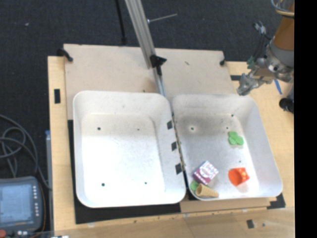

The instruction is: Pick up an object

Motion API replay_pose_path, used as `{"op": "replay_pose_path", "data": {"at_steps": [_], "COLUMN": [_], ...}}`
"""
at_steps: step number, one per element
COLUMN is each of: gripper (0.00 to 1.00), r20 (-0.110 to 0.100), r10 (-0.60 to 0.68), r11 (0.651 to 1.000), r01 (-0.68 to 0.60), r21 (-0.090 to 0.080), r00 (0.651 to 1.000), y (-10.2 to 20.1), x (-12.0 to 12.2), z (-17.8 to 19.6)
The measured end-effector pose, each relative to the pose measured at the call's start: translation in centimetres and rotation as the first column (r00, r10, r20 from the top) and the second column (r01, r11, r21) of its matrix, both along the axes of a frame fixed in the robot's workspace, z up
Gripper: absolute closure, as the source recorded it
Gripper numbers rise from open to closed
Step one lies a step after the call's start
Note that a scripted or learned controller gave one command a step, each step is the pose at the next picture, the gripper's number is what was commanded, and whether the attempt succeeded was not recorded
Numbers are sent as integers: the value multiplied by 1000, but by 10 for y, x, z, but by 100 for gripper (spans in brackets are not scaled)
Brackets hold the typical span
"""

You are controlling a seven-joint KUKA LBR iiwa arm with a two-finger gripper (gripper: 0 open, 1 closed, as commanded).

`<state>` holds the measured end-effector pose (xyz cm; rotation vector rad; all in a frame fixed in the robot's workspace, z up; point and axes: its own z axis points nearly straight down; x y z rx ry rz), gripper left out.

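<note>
The gripper (246, 86) hangs over the far right corner of the right bin (262, 128); how far it is open I cannot tell. Nearest below it lies a green piece (236, 139), then an orange block (238, 176), a purple box (205, 172) and a cone (206, 191).

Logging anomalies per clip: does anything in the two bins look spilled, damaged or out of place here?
Nothing stands out. The green piece, orange object, purple-and-white packet and tan cone all lie loose inside the right bin. The pincer is at that bin's far right corner.
</note>
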<state>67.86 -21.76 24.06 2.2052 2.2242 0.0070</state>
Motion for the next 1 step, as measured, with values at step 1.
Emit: {"op": "replay_pose_path", "data": {"at_steps": [1], "gripper": [100], "r20": [-2], "r10": [-1], "r11": [1000], "r01": [1], "r21": [1], "r00": [1000], "y": [-1], "x": [1], "z": [55]}}
